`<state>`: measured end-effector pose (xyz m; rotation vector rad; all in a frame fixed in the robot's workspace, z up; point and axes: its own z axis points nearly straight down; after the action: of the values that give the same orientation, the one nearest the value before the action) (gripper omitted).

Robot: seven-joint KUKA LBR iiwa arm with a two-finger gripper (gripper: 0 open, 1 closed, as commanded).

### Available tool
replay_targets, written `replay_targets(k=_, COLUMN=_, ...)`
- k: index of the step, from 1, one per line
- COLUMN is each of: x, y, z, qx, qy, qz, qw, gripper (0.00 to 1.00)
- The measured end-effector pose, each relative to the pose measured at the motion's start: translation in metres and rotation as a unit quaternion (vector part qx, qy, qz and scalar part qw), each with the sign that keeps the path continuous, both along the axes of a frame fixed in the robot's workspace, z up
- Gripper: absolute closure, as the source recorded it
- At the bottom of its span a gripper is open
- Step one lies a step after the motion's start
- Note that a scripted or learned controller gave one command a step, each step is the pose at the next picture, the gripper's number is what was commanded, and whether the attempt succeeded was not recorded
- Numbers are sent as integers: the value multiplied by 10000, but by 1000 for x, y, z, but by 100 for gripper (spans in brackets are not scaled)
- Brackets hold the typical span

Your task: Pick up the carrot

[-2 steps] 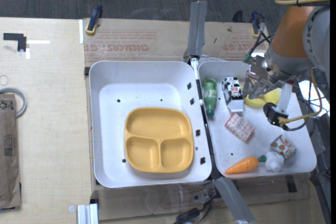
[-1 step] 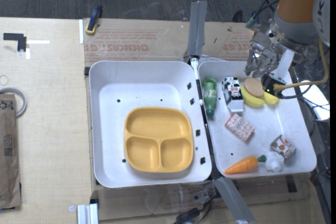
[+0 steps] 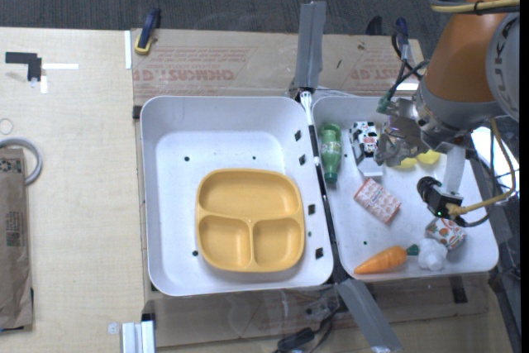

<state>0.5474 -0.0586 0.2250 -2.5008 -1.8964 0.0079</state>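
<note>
The carrot (image 3: pixel 383 260) is orange with a small green top and lies near the front edge of the right bin (image 3: pixel 347 113). My gripper (image 3: pixel 388 146) hangs over the back half of that bin, well behind the carrot, close to a black-and-white toy (image 3: pixel 364 136) and a yellow piece (image 3: pixel 420 158). The arm's orange band and grey wrist cover much of the bin's back right corner.
The right bin also holds a green bottle (image 3: pixel 330 150) by its left wall, a pink patterned box (image 3: pixel 377 201) in the middle, and a small colourful cup (image 3: pixel 447 235) with a white lump (image 3: pixel 431 259) beside the carrot. A yellow divided plate (image 3: pixel 250 220) lies in the left bin (image 3: pixel 165 178).
</note>
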Motion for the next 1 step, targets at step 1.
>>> replay_targets(k=1, x=-11, y=34, z=146, qx=-7, qy=-18, qz=669, qw=9978, gripper=100)
